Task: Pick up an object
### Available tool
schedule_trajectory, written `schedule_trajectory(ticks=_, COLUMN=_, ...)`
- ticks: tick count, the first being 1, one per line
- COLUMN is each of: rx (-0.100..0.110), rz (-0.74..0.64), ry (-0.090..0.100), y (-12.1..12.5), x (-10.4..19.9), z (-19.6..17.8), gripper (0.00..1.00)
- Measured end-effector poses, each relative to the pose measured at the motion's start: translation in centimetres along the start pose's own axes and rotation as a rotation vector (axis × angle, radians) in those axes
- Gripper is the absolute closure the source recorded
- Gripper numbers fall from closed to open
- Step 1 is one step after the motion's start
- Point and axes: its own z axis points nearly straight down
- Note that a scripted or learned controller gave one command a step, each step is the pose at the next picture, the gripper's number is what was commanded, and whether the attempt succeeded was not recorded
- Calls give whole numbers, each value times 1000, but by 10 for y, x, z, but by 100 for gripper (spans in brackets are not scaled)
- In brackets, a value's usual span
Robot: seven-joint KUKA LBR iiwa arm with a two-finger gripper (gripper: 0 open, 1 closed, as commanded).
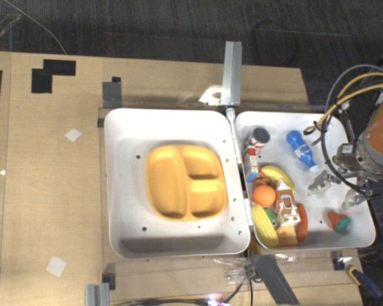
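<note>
Gripper (335, 190) is hovering over the right bin (370, 238), near its right side; fingers look spread apart w/ nothing between them, so this is reading as the approach step, no grasp yet. Closest candidate is the small red-and-green toy (337, 221), lying just below the fingers near the bin's lower right corner. Its long axis is running roughly left-right, green end pointing right. Next move is probably calling for a short shift toward it, jaws straddling its short width, then descending

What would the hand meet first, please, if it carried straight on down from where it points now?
Probably the bare floor of the right bin under the hand; the small red and green toy lies just beside that line, though depth is hard to judge.
</note>
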Motion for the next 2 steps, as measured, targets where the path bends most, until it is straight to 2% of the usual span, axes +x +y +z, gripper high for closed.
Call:
schedule_trajectory(ticks=1, rx=0, rz=1, ry=0, y=-9, x=-5, z=-36, gripper=0)
schedule_trajectory(ticks=2, rx=-2, rz=1, ry=0, y=-9, x=-5, z=-35, gripper=0)
